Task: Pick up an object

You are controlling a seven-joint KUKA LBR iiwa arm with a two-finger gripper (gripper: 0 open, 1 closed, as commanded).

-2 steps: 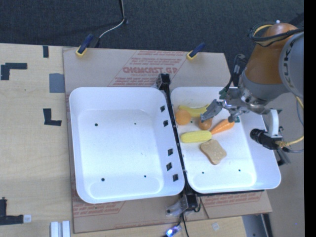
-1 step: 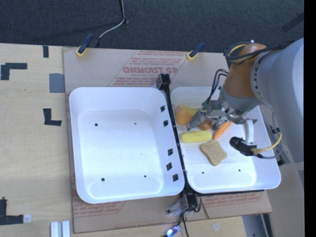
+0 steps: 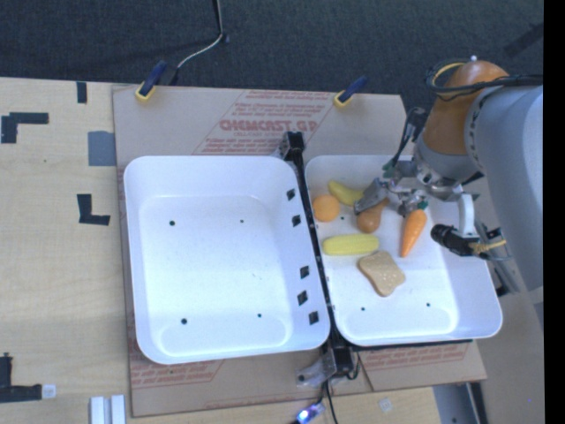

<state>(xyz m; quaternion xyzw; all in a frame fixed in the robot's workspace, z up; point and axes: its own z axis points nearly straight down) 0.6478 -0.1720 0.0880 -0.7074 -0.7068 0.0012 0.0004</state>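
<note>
Clutter sat bunched in the right bin (image 3: 441, 321), so the gripper (image 3: 391, 194) hovered over a brown piece (image 3: 369, 218) (claw state: I couldn't tell).

Robot lab: clamped cardboard (image 3: 265, 122), test bins (image 3: 212, 254).

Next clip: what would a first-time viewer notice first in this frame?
Probably the grey arm with its orange band coming in from the right, its gripper low over the right bin. Below it lies a bright cluster of toy food: a carrot, an orange ball, a yellow piece and a slice of bread. The left bin sits beside it.
</note>
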